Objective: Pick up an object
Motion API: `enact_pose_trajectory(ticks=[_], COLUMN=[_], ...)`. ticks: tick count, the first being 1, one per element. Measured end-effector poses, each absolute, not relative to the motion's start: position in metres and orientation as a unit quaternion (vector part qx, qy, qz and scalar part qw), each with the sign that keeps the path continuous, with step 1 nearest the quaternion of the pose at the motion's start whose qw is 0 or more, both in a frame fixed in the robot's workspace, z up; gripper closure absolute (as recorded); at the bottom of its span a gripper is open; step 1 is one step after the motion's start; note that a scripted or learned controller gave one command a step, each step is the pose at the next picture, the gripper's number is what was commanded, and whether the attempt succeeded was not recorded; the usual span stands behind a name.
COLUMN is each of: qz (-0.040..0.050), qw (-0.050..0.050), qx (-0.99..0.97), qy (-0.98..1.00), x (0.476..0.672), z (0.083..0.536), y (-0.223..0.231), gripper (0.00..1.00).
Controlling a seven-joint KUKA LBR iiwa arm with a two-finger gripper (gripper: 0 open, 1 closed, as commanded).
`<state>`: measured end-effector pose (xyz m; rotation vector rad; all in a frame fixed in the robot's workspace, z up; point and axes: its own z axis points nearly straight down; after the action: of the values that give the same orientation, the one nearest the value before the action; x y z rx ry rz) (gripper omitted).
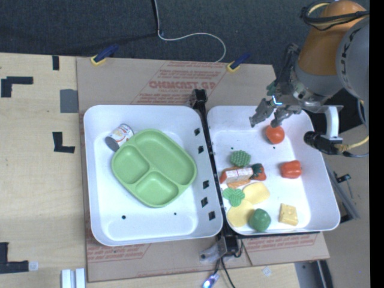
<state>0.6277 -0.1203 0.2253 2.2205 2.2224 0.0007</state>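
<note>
the gripper (269,116) hangs over the back of the right bin (318,218), its two dark fingers spread apart with nothing between them. just beside the nearer fingertip, touching or almost touching it, sits a small red-orange tomato (275,135). it is round, so it has no long axis to speak of and points no particular way; its skin is glossy with a pale highlight on top, and it rests on the white floor near the bin's far wall.

further forward in the same bin lies a red pepper (291,169), squat and slightly wider than tall, well apart from the tomato. toward the divider is a bumpy green vegetable (240,158), and just below it an orange-and-white packet (238,175) lying with its long axis roughly left to right, a dark green piece at its right end. under that sits a pale yellow piece (254,192) and beside it a round green ball (260,219). a small yellow cheese wedge (288,214) lies near the front right corner.

the left bin (105,221) holds a light green divided plate (153,167), tilted diagonally, with a small can (119,135) lying on its side at the plate's upper left edge.
</note>
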Motion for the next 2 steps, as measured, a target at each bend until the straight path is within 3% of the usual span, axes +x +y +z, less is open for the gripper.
enact_pose_trajectory(ticks=[2], qz=[-0.0012], qw=[-0.002], qx=[0.705], qy=[0.709], x=[0.601], z=[0.216], y=[-0.012], gripper=[1.0])
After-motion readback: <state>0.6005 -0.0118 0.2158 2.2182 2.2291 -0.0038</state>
